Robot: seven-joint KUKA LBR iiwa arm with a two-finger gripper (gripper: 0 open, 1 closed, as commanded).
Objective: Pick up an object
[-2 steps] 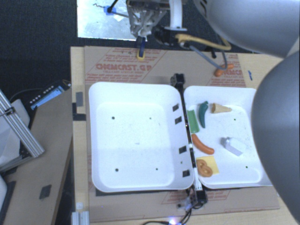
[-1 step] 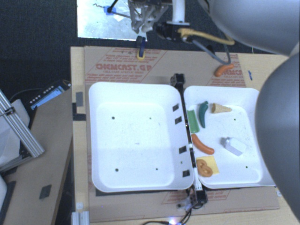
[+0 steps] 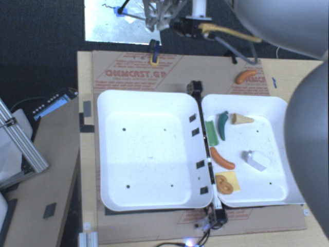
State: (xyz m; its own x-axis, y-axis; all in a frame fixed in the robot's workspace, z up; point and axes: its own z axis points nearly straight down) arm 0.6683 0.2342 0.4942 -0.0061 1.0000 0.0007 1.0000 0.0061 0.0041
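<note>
Gripper (image 3: 157, 17) is seen at the far edge of the scene, raised beyond the bench and above a grey sheet (image 3: 105, 14); whether it is wide or narrow cannot be told. Nothing is seen held in it. Every candidate lies nearer and to the right, in the right bin (image 3: 275, 194): a green pepper (image 3: 222, 124), a cone-shaped piece (image 3: 241, 119), an orange sausage (image 3: 222, 159) lying diagonally, and a grey block (image 3: 255, 160). The left bin (image 3: 149, 138) is passed over diagonally on that path.

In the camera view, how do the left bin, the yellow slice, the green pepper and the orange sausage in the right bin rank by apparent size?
1. left bin
2. yellow slice
3. orange sausage and green pepper: alike, not ranked.
</note>
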